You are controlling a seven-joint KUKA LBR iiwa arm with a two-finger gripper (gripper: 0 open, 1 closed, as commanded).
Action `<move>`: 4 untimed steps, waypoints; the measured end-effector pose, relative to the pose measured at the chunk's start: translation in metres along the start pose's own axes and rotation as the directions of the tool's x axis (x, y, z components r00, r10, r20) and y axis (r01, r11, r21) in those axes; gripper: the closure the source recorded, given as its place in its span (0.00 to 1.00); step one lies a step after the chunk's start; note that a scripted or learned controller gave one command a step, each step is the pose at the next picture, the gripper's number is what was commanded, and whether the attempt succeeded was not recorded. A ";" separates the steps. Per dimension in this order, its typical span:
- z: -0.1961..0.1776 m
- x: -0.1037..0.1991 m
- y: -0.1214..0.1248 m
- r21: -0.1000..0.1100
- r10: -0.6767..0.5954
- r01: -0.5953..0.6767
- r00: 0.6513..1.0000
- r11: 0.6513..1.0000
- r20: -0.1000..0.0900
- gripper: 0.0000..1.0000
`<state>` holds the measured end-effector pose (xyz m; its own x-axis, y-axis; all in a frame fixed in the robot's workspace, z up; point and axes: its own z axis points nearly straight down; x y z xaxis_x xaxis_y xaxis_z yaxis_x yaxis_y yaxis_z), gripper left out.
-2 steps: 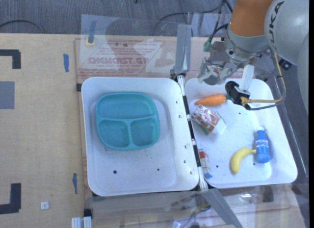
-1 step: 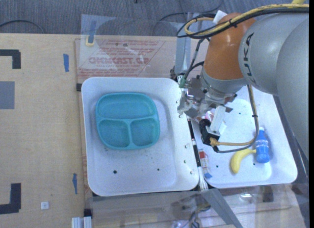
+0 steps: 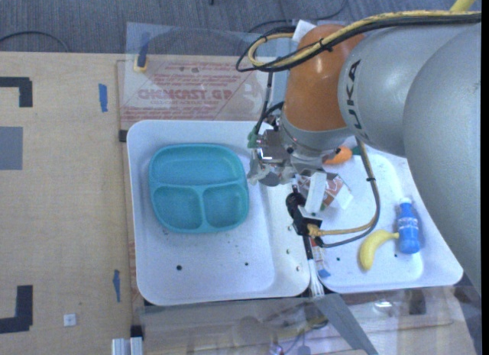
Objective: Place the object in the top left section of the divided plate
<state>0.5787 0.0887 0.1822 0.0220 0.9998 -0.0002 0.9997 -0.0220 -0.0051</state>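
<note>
Nearest the camera, along the lower edge of the right bin (image 3: pixel 428 269), you have a yellow banana (image 3: pixel 374 248) lying just beside a blue bottle (image 3: pixel 408 227), both resting loose on the white floor. A little farther up, near the wall between the bins, a small white and red packet (image 3: pixel 327 193) sits partly under the wrist cabling, and an orange item (image 3: pixel 341 155) peeks out from behind the arm; what it is you cannot tell. Which of these is the object meant for the plate is not clear from here.

Above them the gripper (image 3: pixel 269 164) hangs over the dividing wall, its body hiding the tips, so you cannot tell how wide it stands or whether it has hold of anything.

Across in the left bin (image 3: pixel 199 269), the teal divided plate (image 3: pixel 199 187) lies flat, and all three of its sections look bare, including the top left section (image 3: pixel 183 166).

Judged from that, the placing has not been done. You have yet to confirm a grasp, carry it over the plate, and set it down in the far left part.
</note>
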 end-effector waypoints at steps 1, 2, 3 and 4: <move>-0.013 0.035 -0.016 0.000 -0.213 0.213 0.977 0.977 0.000 1.00; -0.054 0.021 -0.008 -0.004 -0.307 0.307 0.952 0.952 0.002 1.00; -0.056 0.030 -0.040 0.000 -0.278 0.278 0.961 0.961 0.001 1.00; -0.078 0.028 0.023 -0.004 -0.292 0.292 0.956 0.956 0.002 1.00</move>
<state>0.6023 0.1166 0.2605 -0.2706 0.9627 -0.0009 0.9627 0.2706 -0.0010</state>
